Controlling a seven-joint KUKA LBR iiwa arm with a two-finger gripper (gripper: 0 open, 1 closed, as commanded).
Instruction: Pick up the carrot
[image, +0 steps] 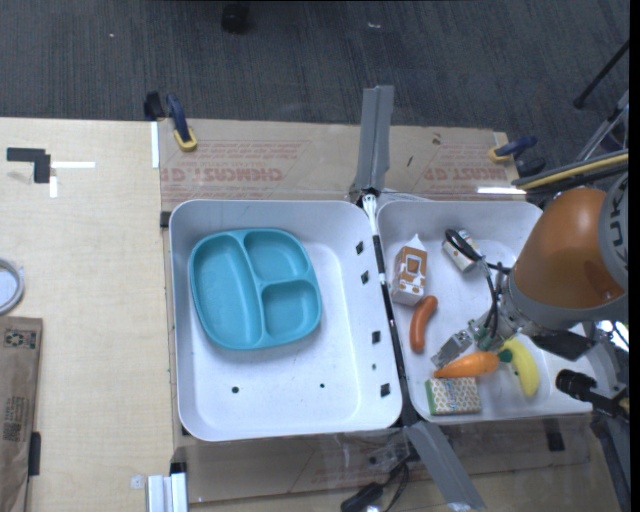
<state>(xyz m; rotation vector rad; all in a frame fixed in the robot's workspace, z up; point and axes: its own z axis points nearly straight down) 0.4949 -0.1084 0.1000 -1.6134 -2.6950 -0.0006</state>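
While the arm (570, 255) hides part of the right bin (440, 215), gripper (468, 348) touching carrot (466, 365), grip state unclear.

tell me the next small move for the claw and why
Probably settle a little lower over the carrot and close on it. The claw sits right at the carrot's upper left edge, with the banana and the green sponge close by, so a small, centred move seems safest.

Blue divided plate (256, 288) in left bin (200, 400); sausage (423, 322), banana (521, 366), small carton (410, 275) in right bin (430, 215)
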